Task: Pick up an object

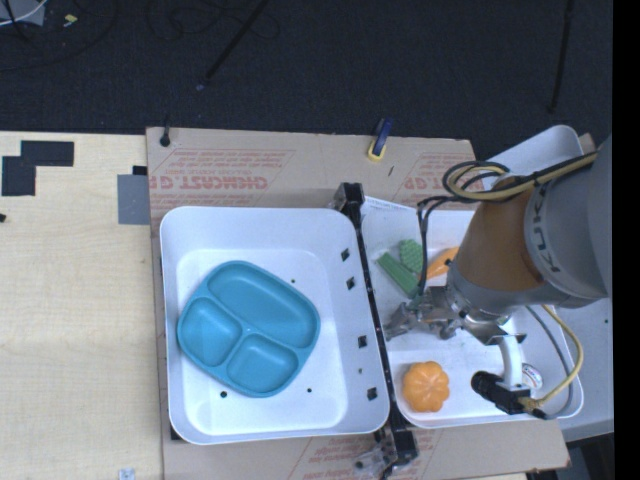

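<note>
The right bin holds a round orange fruit-like object near its front edge and a green ribbed object toward its back left. A smaller orange piece shows just right of the green one, partly hidden by the arm. My gripper is low in the right bin, between the green object and the orange fruit and close to the bin's left wall. No object can be seen held in it.
The left bin holds a blue divided plate. A black divider runs between the two bins. The grey and orange arm covers the right bin's right half. A yellow clip sits on the cardboard behind the bins.
</note>
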`<state>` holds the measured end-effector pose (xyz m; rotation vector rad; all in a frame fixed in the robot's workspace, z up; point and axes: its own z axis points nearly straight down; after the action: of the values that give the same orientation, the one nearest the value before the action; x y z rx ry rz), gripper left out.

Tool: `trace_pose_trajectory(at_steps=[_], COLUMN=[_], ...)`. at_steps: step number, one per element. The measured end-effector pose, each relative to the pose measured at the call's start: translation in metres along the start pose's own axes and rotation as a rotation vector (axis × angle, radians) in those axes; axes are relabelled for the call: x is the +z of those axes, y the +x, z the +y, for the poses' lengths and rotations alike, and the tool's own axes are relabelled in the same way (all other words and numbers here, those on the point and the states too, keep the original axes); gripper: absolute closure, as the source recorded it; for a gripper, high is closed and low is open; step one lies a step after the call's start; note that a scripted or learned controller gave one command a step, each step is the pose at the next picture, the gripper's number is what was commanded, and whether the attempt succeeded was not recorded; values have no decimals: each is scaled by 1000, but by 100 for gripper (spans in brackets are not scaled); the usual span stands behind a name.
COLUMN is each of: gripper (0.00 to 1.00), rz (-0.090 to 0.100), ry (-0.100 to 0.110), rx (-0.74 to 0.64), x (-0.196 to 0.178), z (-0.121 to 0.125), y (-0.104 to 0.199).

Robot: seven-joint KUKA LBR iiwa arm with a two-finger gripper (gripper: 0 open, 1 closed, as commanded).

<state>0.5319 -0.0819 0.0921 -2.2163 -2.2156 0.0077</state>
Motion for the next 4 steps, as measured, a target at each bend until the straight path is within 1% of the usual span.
trace_pose_trajectory(at_steps=[1, 2, 3, 4], gripper=[100, 100, 100, 100], rz=[0, -2, -2, -1], ry=[-1, -8, -9, -8], rx=[8, -1, 0, -1], x=[-13, -56, -118, -136], z=[0, 6, 8, 8], y=[-2, -1, -4, -5])
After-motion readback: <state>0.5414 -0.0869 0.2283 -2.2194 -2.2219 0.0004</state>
